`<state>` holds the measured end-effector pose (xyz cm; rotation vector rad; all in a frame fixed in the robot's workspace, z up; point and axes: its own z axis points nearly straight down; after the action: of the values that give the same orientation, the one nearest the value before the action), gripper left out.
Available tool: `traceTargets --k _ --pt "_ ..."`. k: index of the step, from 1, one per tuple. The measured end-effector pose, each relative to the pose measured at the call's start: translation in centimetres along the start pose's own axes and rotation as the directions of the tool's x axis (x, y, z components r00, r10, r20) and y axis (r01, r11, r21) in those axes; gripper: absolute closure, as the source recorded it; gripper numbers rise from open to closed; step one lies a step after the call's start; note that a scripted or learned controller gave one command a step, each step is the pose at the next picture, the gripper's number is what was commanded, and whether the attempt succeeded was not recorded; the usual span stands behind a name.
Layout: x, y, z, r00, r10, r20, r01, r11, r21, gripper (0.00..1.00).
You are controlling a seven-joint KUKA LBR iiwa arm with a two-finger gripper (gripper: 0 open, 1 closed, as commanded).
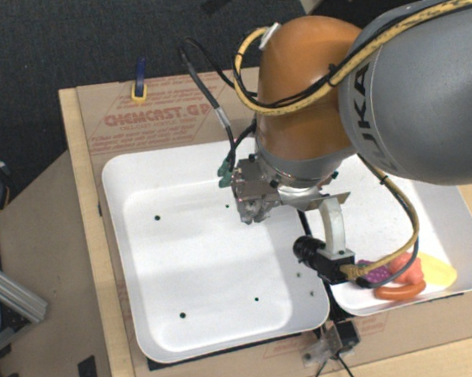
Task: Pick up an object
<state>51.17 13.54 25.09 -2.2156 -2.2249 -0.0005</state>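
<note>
My gripper (pixel 252 200) hangs over the right side of the left white bin (pixel 124 242), close to the wall shared with the right bin (pixel 470 224). From above I see only its metal body. A small heap lies in the near corner of the right bin: a purple piece (pixel 372 273), an orange-red curved piece (pixel 398 290), a pink piece (pixel 414 271) and a flat yellow piece (pixel 440 272). The gripper is well to the left of and behind this heap. The arm hides much of the right bin.
Both bins rest on a brown cardboard sheet (pixel 155 112) with a blue and yellow clip (pixel 140 85) at its far edge. A few tiny dark specks (pixel 158 218) dot the left bin's floor. Cables loop around the wrist.
</note>
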Motion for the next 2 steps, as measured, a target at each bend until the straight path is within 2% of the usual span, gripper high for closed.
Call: traceTargets --k 1,2 --pt "5.0 0.1 0.6 1.0 -0.002 -0.001 0.002 1.0 -0.002 1.0" --pt "9.1 2.0 4.1 1.0 0.0 0.001 0.0 1.0 0.0 1.0"
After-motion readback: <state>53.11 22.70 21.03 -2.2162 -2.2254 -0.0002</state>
